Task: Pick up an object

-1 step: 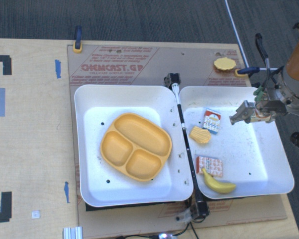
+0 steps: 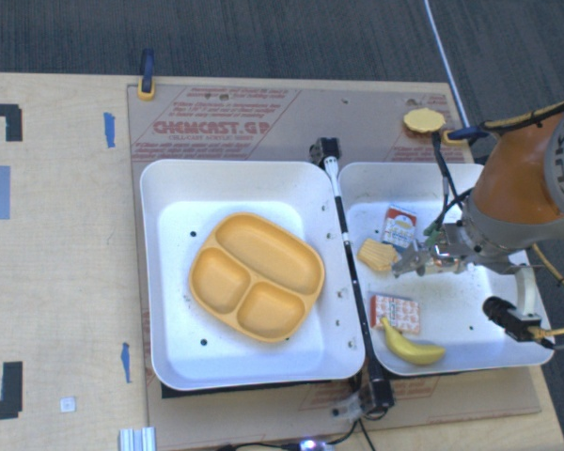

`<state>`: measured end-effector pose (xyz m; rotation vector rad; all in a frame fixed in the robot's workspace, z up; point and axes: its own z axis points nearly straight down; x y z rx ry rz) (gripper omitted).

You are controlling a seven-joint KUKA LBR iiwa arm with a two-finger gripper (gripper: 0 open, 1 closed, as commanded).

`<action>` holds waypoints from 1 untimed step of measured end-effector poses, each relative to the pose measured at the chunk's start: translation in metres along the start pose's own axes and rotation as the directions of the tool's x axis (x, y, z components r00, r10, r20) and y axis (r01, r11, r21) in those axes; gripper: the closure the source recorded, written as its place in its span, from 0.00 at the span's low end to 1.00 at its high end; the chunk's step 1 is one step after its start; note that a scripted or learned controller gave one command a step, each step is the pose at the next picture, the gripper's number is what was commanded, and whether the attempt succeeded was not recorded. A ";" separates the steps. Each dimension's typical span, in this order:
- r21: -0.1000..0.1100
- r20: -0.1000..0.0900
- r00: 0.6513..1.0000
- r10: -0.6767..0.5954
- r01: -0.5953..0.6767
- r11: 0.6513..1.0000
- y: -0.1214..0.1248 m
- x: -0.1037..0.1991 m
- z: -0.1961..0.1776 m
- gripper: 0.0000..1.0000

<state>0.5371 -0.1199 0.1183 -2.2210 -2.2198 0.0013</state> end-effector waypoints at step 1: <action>-0.002 0.000 1.000 0.000 0.000 1.000 0.001 0.024 0.032 0.00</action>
